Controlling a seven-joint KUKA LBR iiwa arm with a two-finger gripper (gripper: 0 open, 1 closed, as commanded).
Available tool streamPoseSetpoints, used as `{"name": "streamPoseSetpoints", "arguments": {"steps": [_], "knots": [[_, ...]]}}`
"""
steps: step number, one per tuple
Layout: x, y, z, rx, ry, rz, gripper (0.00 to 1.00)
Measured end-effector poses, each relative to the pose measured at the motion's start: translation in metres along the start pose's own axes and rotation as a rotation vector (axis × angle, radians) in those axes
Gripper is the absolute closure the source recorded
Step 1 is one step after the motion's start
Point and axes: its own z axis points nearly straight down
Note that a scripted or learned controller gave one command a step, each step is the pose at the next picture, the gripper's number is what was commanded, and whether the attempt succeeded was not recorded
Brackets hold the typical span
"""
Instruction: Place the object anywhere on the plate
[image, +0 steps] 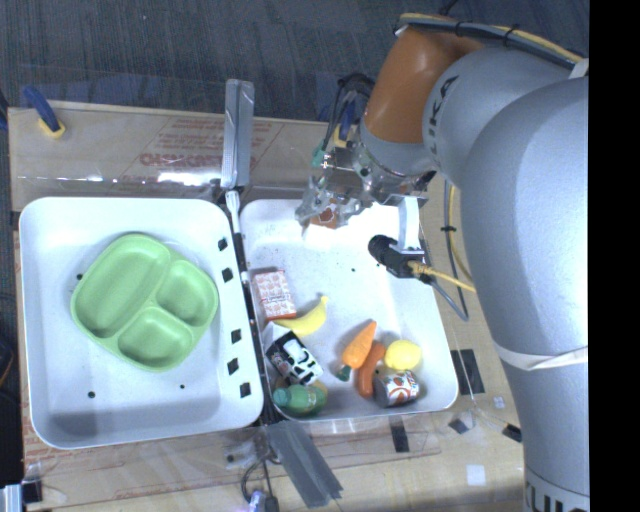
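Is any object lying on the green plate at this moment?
No, the green plate in the left bin has bare compartments, while the banana and carrot lie in the right bin.

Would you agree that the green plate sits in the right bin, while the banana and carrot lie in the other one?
Not quite: the camera view shows the green plate in the left bin. The banana and carrot lie in the other one, the right bin.

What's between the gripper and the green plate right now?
In the camera view, between the gripper and green sectioned plate: bare white bin floor and the two bins' adjoining rims.
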Motion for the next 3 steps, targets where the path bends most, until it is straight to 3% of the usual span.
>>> {"name": "streamPoseSetpoints", "arguments": {"steps": [1, 2, 3], "knots": [[0.107, 0.001, 0.017, -0.004, 0.0, -0.056, 1.0], [0.173, -0.064, -0.024, -0.001, -0.002, -0.173, 1.0], [0.172, -0.064, -0.024, -0.001, -0.002, -0.172, 0.0]]}}
